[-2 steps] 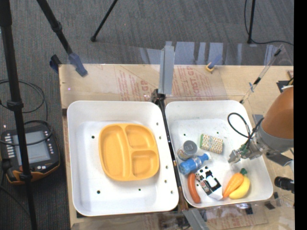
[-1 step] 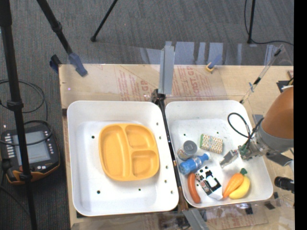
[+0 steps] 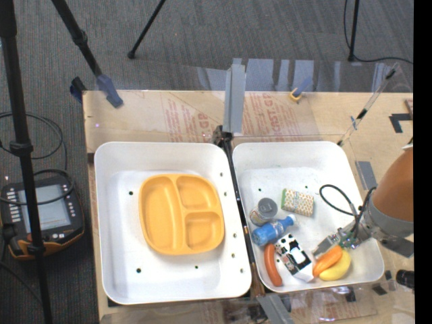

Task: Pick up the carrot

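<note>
Carrot (image 3: 329,255) lying in right bin (image 3: 337,155), near corner, touching banana (image 3: 337,267); gripper (image 3: 343,238) sitting just above carrot's upper end; finger state not discernible

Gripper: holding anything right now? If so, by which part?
Cannot be told. The gripper sits at the carrot's upper end in the right bin, beside the banana; a grasp isn't visible.

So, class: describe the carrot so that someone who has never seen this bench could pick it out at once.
Look in the right-hand white bin, at its near right corner, just below the gripper. The carrot is the small orange tapered piece lying against the yellow banana. It is orange rather than yellow, and shorter than the red sausage further left.
</note>
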